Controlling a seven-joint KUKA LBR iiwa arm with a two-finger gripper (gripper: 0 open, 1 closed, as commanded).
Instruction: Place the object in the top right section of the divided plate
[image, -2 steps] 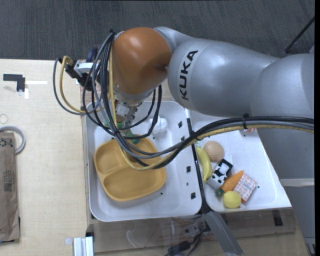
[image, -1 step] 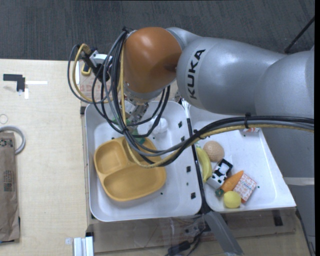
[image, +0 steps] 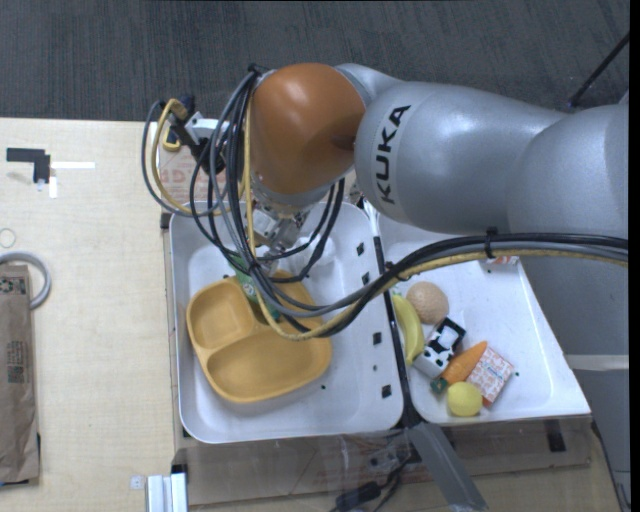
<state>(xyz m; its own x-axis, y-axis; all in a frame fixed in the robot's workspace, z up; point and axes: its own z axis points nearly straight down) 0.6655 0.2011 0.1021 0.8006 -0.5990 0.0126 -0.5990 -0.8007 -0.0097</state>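
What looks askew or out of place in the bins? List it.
Nothing looks spilled or damaged. The yellow divided plastic plate sits flat but rotated in the left white bin; black cables drape across its upper rim.

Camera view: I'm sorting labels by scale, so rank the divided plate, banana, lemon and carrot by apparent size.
1. Yellow divided plate, clearly largest, though partly hidden by the arm.
2. Banana.
3. Carrot and lemon: too alike to rank.

1. You see the arm in smooth satin-grey metal, its orange band glossy.
2. At seven o'clock, your divided plate looks like matt yellow plastic.
3. The bins look like smooth white plastic.
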